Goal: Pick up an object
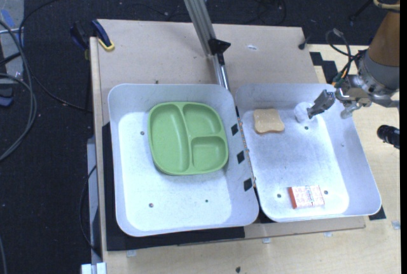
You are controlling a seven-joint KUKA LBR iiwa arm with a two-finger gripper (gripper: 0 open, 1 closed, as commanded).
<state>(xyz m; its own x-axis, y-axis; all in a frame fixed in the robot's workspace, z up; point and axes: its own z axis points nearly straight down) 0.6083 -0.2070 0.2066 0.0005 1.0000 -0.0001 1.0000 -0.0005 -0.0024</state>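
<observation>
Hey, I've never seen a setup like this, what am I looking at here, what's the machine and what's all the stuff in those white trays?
This is one camera looking down at a slant on a workbench. At the right is a robot arm with a claw hanging over the far corner of the right white bin. It is meant to pick something up. I see nothing held in it. That bin holds a tan bread-like piece, a small white object near the claw, and a small red and white packet. The left white bin holds a green divided plate.
</observation>
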